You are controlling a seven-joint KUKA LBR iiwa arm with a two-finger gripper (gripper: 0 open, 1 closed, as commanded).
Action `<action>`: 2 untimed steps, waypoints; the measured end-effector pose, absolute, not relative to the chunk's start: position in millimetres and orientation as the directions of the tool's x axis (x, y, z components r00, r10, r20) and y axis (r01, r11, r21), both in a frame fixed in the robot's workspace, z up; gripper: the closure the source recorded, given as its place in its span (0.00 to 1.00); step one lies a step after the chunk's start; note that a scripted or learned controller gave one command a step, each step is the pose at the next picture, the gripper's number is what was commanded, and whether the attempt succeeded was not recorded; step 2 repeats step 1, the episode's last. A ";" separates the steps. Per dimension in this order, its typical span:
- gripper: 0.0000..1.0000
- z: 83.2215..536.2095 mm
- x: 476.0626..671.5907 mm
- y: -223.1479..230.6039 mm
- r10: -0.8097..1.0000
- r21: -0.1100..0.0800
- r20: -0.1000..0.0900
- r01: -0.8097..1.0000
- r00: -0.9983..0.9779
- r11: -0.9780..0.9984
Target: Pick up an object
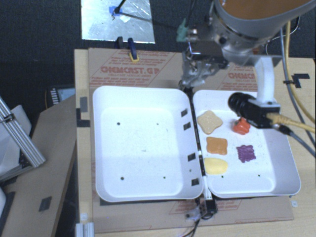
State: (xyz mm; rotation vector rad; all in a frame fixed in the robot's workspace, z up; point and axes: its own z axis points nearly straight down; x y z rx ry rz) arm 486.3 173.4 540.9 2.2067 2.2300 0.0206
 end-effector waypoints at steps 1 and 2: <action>1.00 534.9 486.1 207.0 1.000 0.002 0.002 1.000 -0.007 0.007; 1.00 534.9 486.1 207.0 1.000 0.002 0.002 1.000 -0.007 0.007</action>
